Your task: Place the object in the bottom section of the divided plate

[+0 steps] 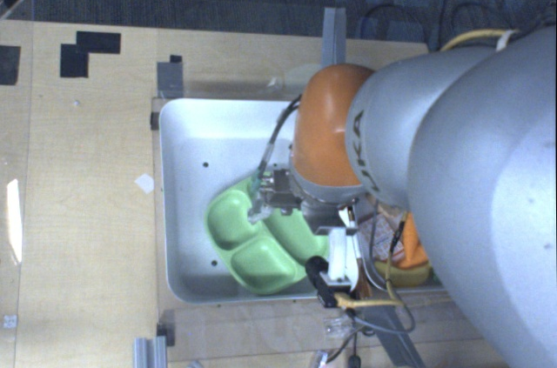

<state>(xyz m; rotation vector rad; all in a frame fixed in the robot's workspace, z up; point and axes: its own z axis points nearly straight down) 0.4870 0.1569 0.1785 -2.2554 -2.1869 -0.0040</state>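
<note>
Where arm (452,184) looms, green plate (252,249).

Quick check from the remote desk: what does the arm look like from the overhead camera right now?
The arm is bulky, rounded and light grey, with an orange band above the wrist. Dark lettering runs down the grey housing. Thin black cables run along the metal wrist hardware, and a white block sits below.

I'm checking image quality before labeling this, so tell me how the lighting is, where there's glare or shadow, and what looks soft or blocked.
Camera view: lighting is even and diffuse; a bright glare streak lies on the bench at the left edge; soft shadow falls in the white bin under the arm; the arm, close to the lens, looks large and slightly soft and covers part of the green divided plate.
</note>
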